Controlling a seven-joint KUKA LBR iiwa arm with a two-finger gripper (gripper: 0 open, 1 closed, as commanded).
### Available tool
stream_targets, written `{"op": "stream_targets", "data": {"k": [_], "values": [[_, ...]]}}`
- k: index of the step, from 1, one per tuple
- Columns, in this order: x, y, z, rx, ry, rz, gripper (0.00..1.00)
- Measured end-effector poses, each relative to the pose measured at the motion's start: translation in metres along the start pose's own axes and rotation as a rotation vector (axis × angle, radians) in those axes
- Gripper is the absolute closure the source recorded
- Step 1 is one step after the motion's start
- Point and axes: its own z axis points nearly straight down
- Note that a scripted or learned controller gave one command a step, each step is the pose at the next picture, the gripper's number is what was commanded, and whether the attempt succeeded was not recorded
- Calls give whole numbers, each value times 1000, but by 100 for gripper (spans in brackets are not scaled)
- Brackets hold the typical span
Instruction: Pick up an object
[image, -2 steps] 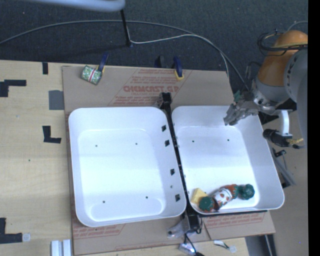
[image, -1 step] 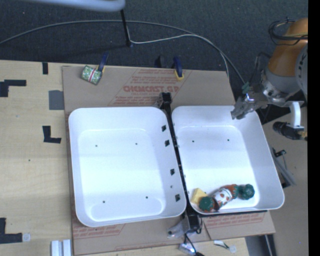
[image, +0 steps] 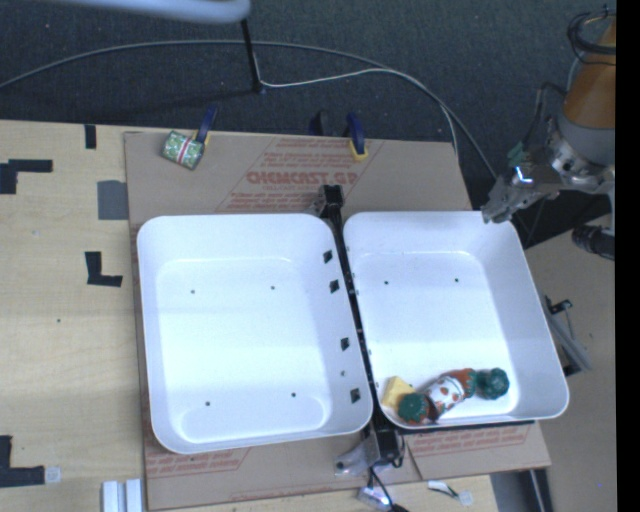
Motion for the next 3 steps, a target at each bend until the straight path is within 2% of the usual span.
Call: {"op": "stream_targets", "data": {"k": [2,3], "values": [[108,-24,-9,4,3,-4,100],[164,-39,6,5,3,-4,100]]}}
